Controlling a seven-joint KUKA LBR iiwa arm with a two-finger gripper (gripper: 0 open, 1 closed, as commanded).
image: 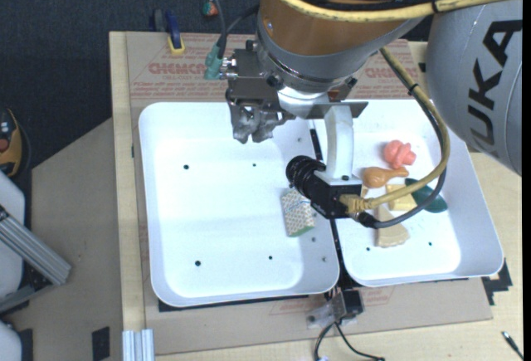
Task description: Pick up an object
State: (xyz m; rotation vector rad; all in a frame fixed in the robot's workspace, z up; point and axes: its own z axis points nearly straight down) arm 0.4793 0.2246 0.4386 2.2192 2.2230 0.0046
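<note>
My gripper hangs over the back of the left bin, and it is grey and shiny. I cannot tell if it is open or closed. A flat speckled piece lies by that bin's right wall. The other things are in the right bin. There is a bumpy pink lump, and just beside it a smooth tan drumstick shape. Near them are a dark green piece and a pale flat bit.
</note>
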